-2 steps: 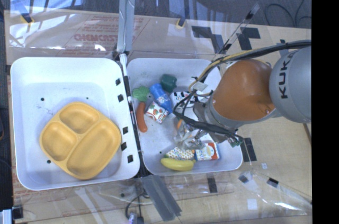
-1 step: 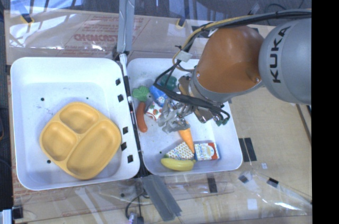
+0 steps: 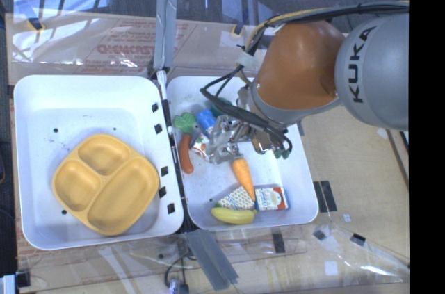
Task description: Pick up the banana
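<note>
The left bin on the worktop holds a yellow divided plate, lying toward its 6 o'clock side. Just beside it, the right bin carries a cluster of small things. At that bin's 9 o'clock edge lies a slim orange-red piece, with a green toy above it and a blue piece next to that, near 11 o'clock. The end effector hangs over the bin's middle, below the orange band of the grey arm; whether its metal fingers are spread or closed cannot be told, and nothing is seen between them. A carrot lies just below it, pointing toward 11 o'clock. The banana rests at the bin's 6 o'clock rim, lying flat and well apart from the end effector. A patterned wedge touches the banana from above, and a small red-and-white carton sits beside that wedge, toward 5 o'clock.
</note>
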`<state>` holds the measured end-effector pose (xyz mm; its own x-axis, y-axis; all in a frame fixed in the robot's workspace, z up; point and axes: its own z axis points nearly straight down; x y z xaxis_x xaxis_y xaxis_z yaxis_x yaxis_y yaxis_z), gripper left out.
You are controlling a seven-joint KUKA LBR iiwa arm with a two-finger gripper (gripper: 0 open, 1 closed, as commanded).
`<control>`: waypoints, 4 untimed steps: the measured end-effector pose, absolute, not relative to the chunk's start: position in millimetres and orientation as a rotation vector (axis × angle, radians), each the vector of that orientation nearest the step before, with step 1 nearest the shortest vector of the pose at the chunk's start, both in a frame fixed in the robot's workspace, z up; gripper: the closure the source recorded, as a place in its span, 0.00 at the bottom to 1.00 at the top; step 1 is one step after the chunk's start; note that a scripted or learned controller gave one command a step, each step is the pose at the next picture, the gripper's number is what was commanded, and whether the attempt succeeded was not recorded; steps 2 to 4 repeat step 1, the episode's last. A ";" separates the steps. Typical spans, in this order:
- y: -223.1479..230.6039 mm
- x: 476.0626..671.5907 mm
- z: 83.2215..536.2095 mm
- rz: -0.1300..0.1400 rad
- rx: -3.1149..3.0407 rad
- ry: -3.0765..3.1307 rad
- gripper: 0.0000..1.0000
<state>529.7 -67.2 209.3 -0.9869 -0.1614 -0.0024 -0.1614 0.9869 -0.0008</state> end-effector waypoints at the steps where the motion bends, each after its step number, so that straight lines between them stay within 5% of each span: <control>1: -67.5 529.7 209.3 -0.001 -0.253 3.129 0.00; 4: -67.5 529.7 209.3 -0.001 -0.253 3.129 0.00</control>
